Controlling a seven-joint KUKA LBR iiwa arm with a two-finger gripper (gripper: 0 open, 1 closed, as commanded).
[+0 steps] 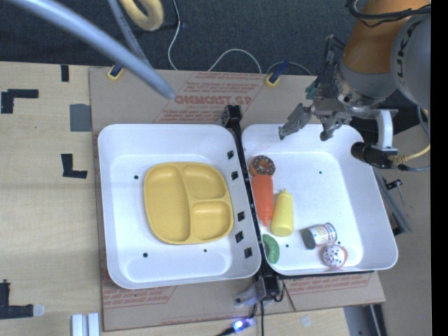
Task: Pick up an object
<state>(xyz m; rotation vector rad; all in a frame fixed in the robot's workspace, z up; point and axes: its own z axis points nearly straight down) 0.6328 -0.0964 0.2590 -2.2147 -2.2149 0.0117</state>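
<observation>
My gripper (308,127) hangs open over the far edge of the right bin (357,180), with nothing between its two spread fingers. Below it in that bin lie a chocolate donut (262,165), an orange carrot (263,197) and a yellow bottle (283,214) side by side. A green item (270,248) sits at the bin's near left corner. A small tin can (319,235) and a speckled white ball (334,256) rest near the front right.
The left bin (119,187) holds a yellow divided plate (187,202). A black hinge strip (239,180) runs between the bins. Cables and a grey pole (105,26) cross the back left. The arm's orange band (381,19) stands at the back right.
</observation>
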